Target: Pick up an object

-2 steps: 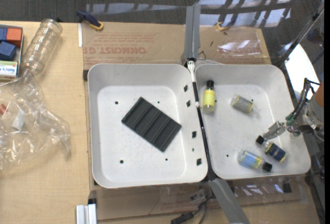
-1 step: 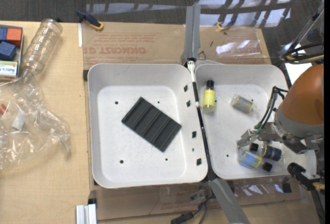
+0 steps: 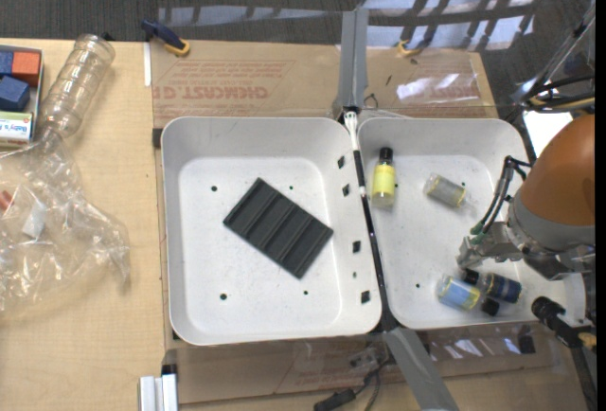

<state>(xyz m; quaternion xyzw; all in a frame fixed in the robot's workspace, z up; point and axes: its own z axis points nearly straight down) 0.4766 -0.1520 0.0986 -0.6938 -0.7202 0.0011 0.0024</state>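
The arm [image 3: 566, 182] is showing a rounded orange band, glossy and catching light along its upper curve. Below the band a grey metal wrist section is stepping down into the gripper [image 3: 476, 253], which is looking pale grey and blocky. Thin dark cables, one of them greenish, are running down the arm's side toward the gripper.

A single fixed camera above the bench looks down at a slant on two white bins, the left bin [image 3: 189, 210] and the right bin [image 3: 417, 210], with the arm [image 3: 568, 182] entering at right.
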